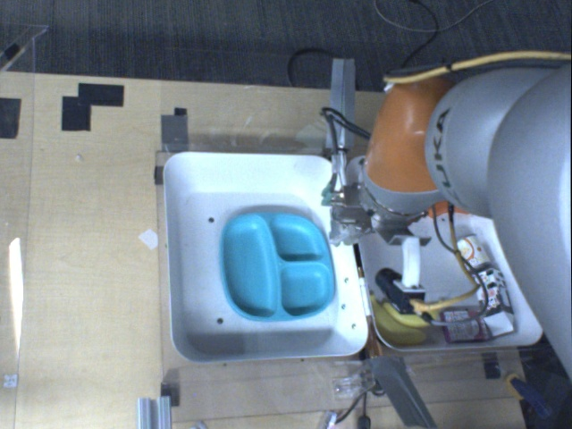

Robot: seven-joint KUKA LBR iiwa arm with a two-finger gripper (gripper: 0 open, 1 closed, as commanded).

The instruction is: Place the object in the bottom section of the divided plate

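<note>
Plainly, the pale desk (89,239), dark carpet (179,16) beyond, bore the left bin (192,239) holding the blue plate (273,266); the claw's (350,220) state could not be told.

You get bright, even light from above; the white bin (192,195) holds a soft grey shadow along its near wall. The frame looks slightly soft throughout; a glare streak marks the bench (89,239) at the left edge.
</note>
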